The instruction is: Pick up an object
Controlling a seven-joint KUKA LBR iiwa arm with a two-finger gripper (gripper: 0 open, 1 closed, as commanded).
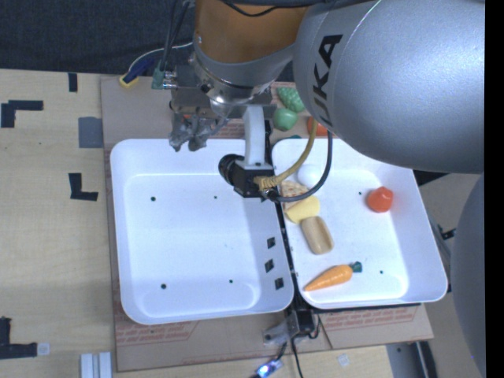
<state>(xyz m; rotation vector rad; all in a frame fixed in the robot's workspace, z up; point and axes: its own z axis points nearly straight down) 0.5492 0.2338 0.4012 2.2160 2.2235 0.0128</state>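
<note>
Toy foods lie in the right white bin [425, 250]: an orange plastic carrot [329, 276], a small red tomato [379, 199], a tan bread-shaped piece [317, 234] and a yellow chunk [302, 209]. They sit loose and apart, probably so each is easy to grab. The gripper [191, 136] hangs over the back edge of the left white bin [150, 290], holding nothing, its tips looking close together.

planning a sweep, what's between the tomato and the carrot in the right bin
Nothing: in the camera view the bin floor is bare between the tomato and the carrot.
</note>
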